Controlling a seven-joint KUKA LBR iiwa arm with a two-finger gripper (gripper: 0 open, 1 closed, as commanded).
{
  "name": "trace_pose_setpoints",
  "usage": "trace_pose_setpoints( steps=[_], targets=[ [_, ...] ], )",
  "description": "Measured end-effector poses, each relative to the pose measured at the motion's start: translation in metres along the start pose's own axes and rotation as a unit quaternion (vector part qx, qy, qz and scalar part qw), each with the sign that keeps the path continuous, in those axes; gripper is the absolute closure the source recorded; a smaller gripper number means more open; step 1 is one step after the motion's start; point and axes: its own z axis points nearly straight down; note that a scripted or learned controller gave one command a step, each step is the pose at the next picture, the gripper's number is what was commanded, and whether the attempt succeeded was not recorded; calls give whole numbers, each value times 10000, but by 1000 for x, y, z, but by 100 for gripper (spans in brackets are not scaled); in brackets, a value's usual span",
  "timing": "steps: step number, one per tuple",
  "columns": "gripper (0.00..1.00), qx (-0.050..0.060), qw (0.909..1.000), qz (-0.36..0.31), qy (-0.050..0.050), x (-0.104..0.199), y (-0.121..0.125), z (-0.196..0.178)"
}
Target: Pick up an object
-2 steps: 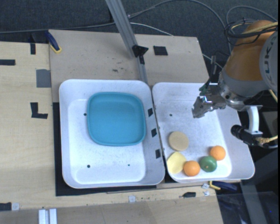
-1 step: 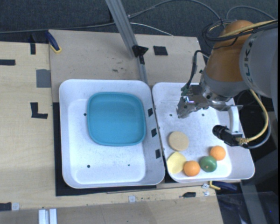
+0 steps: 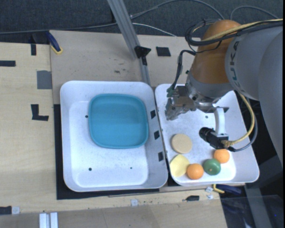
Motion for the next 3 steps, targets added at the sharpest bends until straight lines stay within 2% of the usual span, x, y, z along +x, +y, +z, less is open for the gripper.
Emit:
trace_pose_setpoints(
  steps=[2, 3],
  targets=[
    [100, -1, 10000, -5, 1, 104, 10, -4],
    [0, 0, 10000, 15, -6, 102, 11, -4]
  ],
)
